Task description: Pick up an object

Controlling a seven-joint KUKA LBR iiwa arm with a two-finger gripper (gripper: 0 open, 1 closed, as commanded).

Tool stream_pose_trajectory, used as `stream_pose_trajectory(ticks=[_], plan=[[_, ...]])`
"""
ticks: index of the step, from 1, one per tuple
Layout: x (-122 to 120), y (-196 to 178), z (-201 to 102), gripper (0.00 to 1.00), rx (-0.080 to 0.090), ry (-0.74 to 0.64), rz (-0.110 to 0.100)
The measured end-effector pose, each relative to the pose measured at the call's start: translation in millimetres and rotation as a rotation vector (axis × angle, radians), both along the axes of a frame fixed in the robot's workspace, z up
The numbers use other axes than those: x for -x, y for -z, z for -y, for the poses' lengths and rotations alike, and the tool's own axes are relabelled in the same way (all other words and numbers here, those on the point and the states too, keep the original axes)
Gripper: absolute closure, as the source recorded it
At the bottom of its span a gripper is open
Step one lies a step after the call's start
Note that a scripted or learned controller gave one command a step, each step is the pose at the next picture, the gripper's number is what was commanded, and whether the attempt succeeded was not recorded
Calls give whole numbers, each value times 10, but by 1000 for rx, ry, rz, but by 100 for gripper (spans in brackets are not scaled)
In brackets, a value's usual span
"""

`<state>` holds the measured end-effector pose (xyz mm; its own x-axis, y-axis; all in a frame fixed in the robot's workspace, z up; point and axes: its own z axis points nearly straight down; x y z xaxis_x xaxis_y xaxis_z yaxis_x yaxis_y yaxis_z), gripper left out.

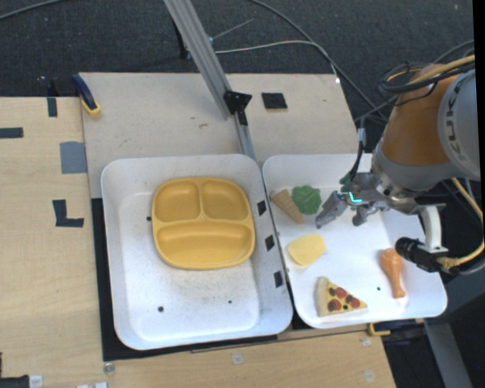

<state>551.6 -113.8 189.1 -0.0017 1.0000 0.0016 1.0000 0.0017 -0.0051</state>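
Fingers spread, nothing between them. The gripper hangs over the right bin, jaws pointing toward the bin's left half, one finger reaching out close to the green toy, the other finger shorter in view and nearer the wrist. Can't tell whether the tips touch the bin floor.

Right bin contents:
- green toy, lumpy, upper left of the bin, just left of the fingertips
- tan wedge, touching the green toy on its left side, near the bin's left wall
- yellow chip-shaped piece, below the green toy, apart from it
- pizza slice, near the front edge, with red dots on top
- drumstick, orange, right part of the bin, lying roughly front to back

The left bin holds a yellow divided plate, three compartments, sitting flat in the upper middle.

The arm comes in from the right, orange band above the wrist, cables looping off its right side. A grey bar slants down from the top to the gap between the bins.
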Motion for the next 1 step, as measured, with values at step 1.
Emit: stream_pose_trajectory(ticks=[1], plan=[[-8, -11, 0, 0, 0, 0, 3]])
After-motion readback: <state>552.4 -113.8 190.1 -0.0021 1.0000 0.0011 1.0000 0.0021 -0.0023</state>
